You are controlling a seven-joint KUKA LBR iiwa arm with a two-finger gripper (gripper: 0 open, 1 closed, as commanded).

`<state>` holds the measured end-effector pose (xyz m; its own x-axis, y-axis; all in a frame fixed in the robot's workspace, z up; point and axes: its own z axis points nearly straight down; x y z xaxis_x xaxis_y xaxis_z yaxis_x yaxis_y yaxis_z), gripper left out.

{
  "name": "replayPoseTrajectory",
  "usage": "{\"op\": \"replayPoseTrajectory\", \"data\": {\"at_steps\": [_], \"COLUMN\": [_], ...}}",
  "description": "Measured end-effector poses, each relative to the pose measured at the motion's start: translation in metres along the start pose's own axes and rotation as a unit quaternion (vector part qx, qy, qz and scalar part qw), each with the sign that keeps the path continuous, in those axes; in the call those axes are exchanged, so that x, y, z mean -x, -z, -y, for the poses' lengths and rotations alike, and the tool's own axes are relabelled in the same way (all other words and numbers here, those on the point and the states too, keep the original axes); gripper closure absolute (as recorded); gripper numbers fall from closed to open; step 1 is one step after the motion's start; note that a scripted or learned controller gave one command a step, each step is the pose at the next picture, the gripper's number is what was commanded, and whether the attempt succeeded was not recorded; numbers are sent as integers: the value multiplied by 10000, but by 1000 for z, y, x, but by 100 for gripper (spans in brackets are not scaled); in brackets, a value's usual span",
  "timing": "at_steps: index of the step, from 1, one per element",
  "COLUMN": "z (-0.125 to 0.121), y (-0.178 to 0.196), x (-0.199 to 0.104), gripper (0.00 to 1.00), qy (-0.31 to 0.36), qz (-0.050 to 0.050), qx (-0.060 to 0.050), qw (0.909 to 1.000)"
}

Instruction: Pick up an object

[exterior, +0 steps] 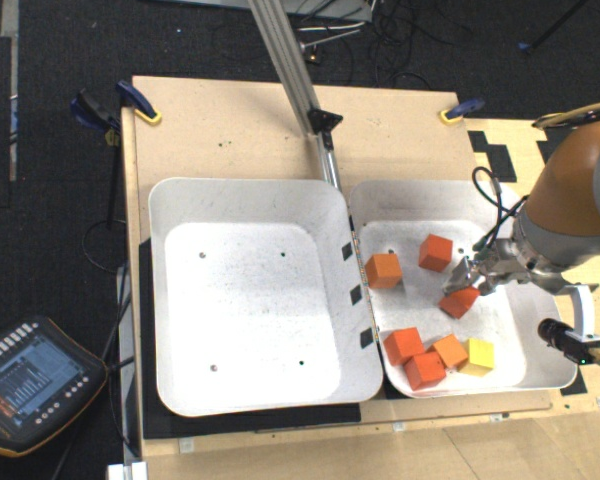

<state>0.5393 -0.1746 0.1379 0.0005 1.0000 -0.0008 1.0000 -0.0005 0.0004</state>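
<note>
Step in hand: grasp. Gripper [470,280] low in right bin [540,368], at tilted red block [460,301]; block touches fingertips at their 6 o'clock. Finger opening, hold: cannot tell. Next move: confirm grip, lift straight up.

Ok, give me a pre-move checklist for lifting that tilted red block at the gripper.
1. Gripper over the right bin: ok.
2. Tilted red block right at the fingertips: ok.
3. Block actually clamped between the fingers: cannot tell.
4. Nearest neighbour, the orange-red cube, apart from the target: ok.
5. Cluster of red cubes, orange cube and yellow cube away from the gripper: ok.
</note>
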Motion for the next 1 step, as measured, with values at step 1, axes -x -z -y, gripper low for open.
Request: {"op": "replayPoseTrajectory", "data": {"at_steps": [1], "z": [-10], "y": [52], "x": [-7], "gripper": [100], "qy": [19], "qz": [5], "qx": [28], "qw": [10000]}}
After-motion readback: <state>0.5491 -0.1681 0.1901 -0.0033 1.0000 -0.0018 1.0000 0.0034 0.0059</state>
